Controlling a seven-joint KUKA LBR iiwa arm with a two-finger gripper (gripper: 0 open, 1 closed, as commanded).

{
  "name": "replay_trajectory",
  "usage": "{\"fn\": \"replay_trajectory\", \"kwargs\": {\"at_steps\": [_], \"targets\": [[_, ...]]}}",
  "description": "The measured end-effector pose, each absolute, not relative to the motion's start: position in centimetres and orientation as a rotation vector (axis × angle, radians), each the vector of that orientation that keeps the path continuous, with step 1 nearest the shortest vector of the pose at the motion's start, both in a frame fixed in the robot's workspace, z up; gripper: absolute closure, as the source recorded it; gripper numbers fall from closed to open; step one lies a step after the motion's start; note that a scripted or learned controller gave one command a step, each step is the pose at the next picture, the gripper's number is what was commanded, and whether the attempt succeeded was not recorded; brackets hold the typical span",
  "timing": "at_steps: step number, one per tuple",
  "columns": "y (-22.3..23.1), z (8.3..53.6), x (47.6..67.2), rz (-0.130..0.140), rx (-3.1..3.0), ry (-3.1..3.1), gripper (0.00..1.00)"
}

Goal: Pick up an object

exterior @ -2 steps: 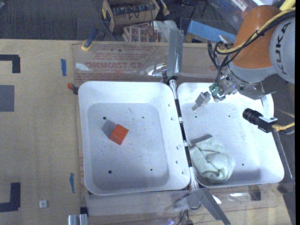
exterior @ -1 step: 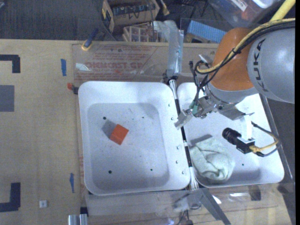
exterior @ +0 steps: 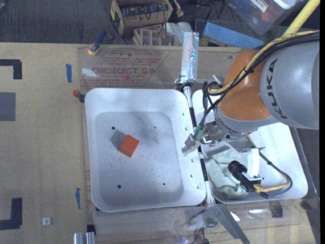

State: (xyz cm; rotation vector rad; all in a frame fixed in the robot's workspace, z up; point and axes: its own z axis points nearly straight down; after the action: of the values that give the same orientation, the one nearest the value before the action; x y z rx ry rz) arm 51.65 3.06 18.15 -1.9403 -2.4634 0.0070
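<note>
- Table [exterior: 45, 136] of pale wood carried two shallow white bins side by side.
- The left bin [exterior: 101, 105] held an orange block [exterior: 129, 145] a little left of its middle, with a smaller grey block [exterior: 118, 138] touching the orange one's upper-left side.
- The right bin [exterior: 297, 184] held a crumpled pale cloth [exterior: 219, 176] in its near left corner.
- The grey arm [exterior: 292, 80], with its orange band [exterior: 244, 98], reached in from the right and hung over the right bin.
- The gripper [exterior: 219, 147] sat by that bin's left rim, just above the cloth and well apart from both blocks; whether it was wide or narrow could not be told.
</note>
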Motion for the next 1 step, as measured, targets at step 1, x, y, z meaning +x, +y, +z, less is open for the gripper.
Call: {"fn": "replay_trajectory", "kwargs": {"at_steps": [1], "targets": [[6.54, 13.34, 49.45, -0.004, -2.124, -2.356, 0.00]]}}
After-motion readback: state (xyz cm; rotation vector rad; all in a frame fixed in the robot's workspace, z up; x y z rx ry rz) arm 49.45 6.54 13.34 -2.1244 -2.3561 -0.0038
